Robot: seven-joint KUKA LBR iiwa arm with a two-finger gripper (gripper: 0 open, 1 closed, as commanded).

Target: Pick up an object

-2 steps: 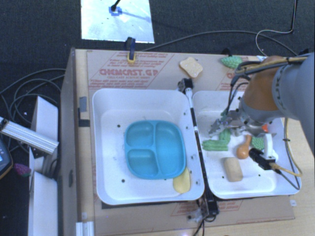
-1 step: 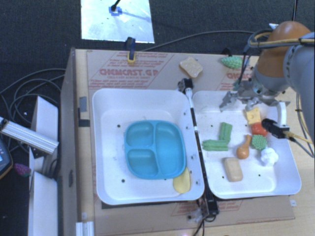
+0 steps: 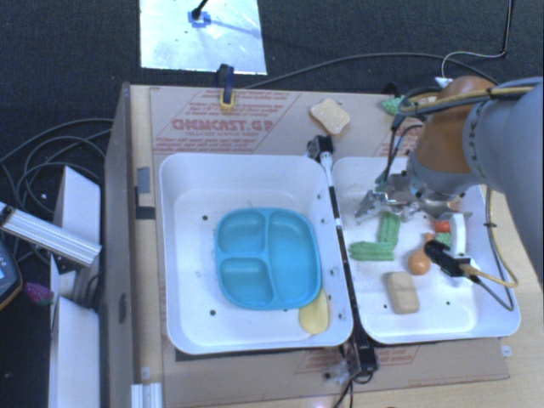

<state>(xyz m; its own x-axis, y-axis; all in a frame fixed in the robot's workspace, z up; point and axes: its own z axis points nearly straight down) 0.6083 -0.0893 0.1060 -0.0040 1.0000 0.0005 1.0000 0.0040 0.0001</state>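
- The grey robot arm [image 3: 501,134], with its orange band, reaches in from the right and is cut off at the edge. Its bulk covers the upper right corner of the right-hand shallow white bin [image 3: 450,313].
- The metal two-finger gripper [image 3: 387,204] sits low in the upper left part of that bin. From here it is a tangle of shiny metal, and I cannot tell whether it is parted or closed.
- A small red piece [image 3: 442,225] beside the wrist is too small to make out.
- The ridged green plastic stick [image 3: 389,228] lies just below the gripper, with its upper end right at the metal. I cannot tell whether it is gripped.
- A flatter green plastic piece [image 3: 371,250] touches the stick's lower end, on the side toward the wall between the bins.
- A small orange ball [image 3: 418,263] lies near the stick's right, with a tan bread-like block [image 3: 402,293] just below the ball.
- The gripper is close to the dividing wall, and the lower right of this bin's floor is open.
- The left-hand shallow white bin [image 3: 191,228] holds a blue three-compartment plate [image 3: 268,257]. A pale yellow rounded piece [image 3: 314,315] lies in its lower right corner.
- A tan toast-like slice [image 3: 330,116] lies on the cardboard beyond the bins.
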